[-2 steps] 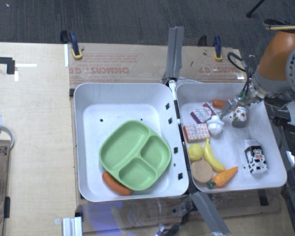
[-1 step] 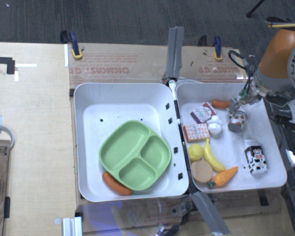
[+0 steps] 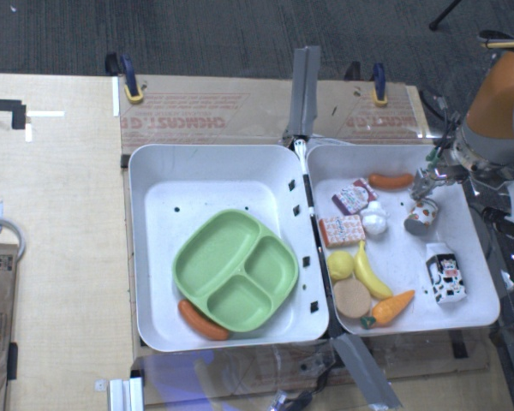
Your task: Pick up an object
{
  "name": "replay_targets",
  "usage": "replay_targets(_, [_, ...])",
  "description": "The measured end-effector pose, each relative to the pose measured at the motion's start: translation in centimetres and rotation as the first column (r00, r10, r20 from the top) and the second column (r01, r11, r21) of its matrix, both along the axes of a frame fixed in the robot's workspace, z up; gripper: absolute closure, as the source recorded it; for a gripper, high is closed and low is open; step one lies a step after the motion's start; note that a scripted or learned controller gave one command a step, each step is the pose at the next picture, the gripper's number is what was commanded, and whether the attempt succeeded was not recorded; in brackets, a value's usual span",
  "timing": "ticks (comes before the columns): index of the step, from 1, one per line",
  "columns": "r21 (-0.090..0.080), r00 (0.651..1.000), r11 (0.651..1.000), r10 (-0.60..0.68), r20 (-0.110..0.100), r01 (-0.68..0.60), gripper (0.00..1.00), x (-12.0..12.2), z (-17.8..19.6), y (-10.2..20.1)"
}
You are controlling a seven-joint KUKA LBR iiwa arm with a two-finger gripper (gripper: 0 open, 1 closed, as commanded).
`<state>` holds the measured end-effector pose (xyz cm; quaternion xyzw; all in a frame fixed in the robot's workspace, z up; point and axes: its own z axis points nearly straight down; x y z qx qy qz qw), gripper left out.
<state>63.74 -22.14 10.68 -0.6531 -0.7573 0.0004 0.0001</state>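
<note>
Jaws (image 3: 426, 188) hang low at the right bin's (image 3: 488, 268) far right side, just above a small grey-white object (image 3: 420, 217); open or shut, cannot tell. Nothing visibly held, so the pick looks not yet done. Left to right: left bin (image 3: 154, 229) has a green divided plate (image 3: 236, 270) with an orange sausage (image 3: 203, 320) at its near edge. Right bin: snack packets, banana (image 3: 371, 274), carrot (image 3: 391, 307), cow-print carton (image 3: 446, 278). Likely target is the grey-white object, small, roundish, loose.

Robotics lab: plywood bench (image 3: 60, 229) w/ clamps (image 3: 130, 80), two white bins (image 3: 146, 229) of toy food, grey carpet (image 3: 197, 15), tripod leg (image 3: 463, 2).
</note>
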Motion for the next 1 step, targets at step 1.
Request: replay_targets(1, [0.001,0.991,0.991,0.136,-0.002,-0.136,1.00,-1.81,-1.03,-0.02])
